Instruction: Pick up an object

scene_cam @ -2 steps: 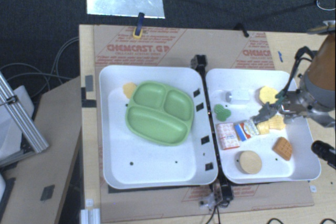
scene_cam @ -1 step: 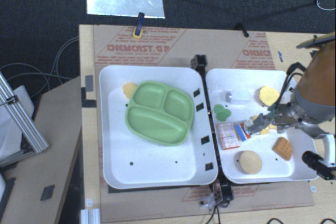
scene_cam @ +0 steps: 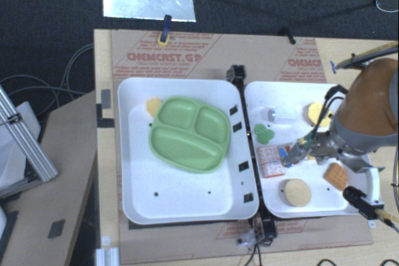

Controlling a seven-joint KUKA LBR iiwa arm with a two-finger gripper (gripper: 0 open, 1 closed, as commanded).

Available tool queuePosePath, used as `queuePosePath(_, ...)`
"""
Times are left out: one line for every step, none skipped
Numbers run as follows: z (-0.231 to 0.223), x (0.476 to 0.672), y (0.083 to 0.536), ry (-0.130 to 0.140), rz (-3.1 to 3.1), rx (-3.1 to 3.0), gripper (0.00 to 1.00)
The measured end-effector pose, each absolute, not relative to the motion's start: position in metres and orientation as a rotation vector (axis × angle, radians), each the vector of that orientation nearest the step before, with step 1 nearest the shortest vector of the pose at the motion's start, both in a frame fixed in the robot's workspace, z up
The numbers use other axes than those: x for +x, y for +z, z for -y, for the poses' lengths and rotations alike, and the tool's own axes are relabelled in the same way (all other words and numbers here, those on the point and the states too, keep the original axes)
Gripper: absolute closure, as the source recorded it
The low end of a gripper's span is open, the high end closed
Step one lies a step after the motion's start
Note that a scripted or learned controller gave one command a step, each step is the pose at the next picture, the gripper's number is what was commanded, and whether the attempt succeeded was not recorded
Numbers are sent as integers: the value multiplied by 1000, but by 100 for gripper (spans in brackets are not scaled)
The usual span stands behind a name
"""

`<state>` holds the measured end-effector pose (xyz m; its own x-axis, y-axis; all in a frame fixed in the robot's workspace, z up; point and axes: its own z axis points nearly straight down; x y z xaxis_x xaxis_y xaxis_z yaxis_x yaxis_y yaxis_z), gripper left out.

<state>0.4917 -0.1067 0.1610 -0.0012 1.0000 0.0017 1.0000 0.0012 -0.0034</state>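
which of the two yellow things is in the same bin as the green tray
The small pale yellow piece at the upper left edge of the green divided plastic tray, in the left white bin. The brighter yellow one lies in the right bin.

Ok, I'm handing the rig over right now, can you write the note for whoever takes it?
Gripper: low inside the right bin, over the clutter near its middle; nothing visibly held.
Right bin: green toy, printed card, round tan piece, waffle-like piece, yellow item.
Left bin: green divided tray, with a small yellow piece at the tray's upper-left edge.
Done: nothing lifted.
Left: grasp one object and raise it.
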Motion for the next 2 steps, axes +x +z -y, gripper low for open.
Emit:
queuePosePath(112,494,101,2,2219,-2219,0)
queuePosePath(111,496,87,-7,2223,-2217,0)
